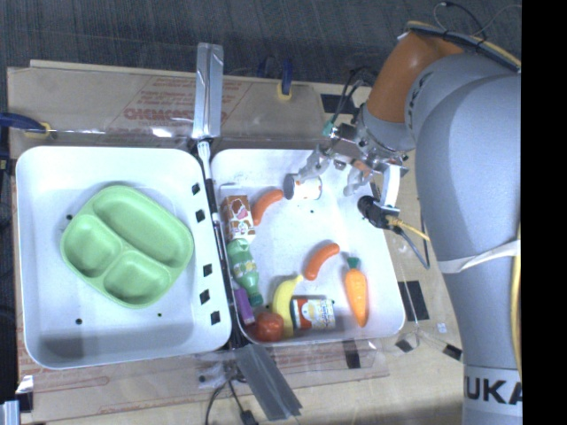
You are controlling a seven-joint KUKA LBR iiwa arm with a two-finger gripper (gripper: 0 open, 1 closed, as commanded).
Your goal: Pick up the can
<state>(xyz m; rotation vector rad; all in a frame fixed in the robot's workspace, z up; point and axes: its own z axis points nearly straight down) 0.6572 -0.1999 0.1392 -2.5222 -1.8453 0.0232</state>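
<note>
Near the front edge of the right bin [376, 264], the can [312, 312] lies on its side between a banana [285, 294] and a carrot [355, 295]. Well apart from it, toward the bin's back, the gripper [330, 171] hovers with its jaws apart, holding nothing. A green divided plate [127, 243] sits in the left bin [44, 326].

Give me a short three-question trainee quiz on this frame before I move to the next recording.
1. True or false: the can lies in the same bin as the green plate.
2. Which lies against the can? A) green plate B) banana C) carton
3. Fill in: the end effector is at the right bin's ___ end, judged from the can.

Key: 1 false; 2 B; 3 opposite.
</note>
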